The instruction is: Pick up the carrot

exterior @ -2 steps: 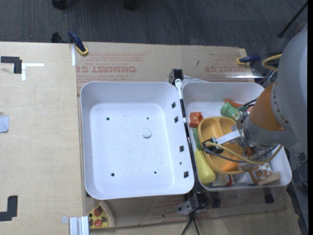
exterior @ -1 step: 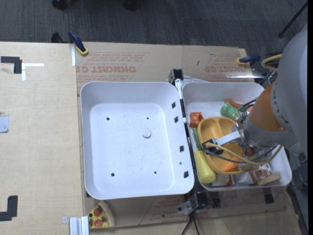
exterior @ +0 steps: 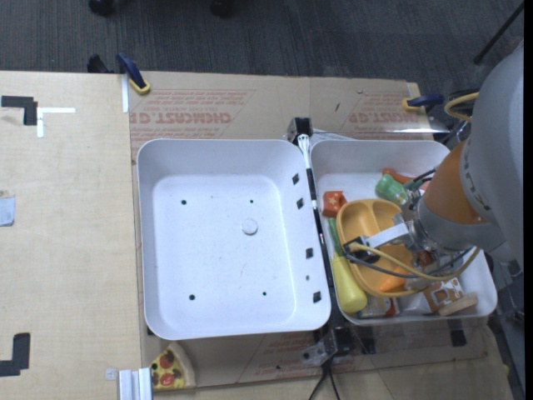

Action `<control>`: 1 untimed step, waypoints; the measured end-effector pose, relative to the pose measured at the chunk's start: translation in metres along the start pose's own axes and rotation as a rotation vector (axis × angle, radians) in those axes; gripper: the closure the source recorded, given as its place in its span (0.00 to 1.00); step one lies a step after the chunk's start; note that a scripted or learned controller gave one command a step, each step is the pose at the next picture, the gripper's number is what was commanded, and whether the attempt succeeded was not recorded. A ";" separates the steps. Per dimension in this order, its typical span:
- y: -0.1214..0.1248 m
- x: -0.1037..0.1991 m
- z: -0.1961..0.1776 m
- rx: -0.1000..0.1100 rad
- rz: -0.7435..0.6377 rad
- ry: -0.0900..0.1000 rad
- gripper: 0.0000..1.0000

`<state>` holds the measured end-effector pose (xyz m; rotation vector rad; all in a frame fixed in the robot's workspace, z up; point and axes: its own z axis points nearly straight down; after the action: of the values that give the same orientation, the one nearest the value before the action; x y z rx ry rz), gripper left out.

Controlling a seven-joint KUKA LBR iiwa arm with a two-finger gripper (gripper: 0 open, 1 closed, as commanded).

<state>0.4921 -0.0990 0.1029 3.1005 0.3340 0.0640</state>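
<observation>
Gripper [exterior: 415, 255] over yellow bowl [exterior: 371, 219], right bin [exterior: 358, 176]; carrot [exterior: 391, 184] (partly hidden) alongside.

Left bin [exterior: 151, 223] and right bin [exterior: 375, 150]: 2 white plastic trays, smooth, slight sheen.
Yellow bowl [exterior: 375, 217]: glossy plastic.
Carrot [exterior: 400, 176]: smooth, plastic-looking.
Cardboard sheet [exterior: 216, 111]: brown, matt, printed.
Bench top [exterior: 67, 248]: pale wood, matt.
Floor [exterior: 275, 32]: dark carpet, rough.
Arm shell [exterior: 504, 132]: grey, smooth.

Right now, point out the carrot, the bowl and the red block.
carrot [exterior: 389, 187]: camera view, on its green end.
bowl [exterior: 371, 220]: camera view, on the bare inner wall.
red block [exterior: 334, 202]: camera view, on its top face.
</observation>
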 end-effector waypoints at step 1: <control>0.001 0.000 0.000 0.002 0.004 0.000 0.00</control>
<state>0.4922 -0.0998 0.1030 3.1037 0.3276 0.0639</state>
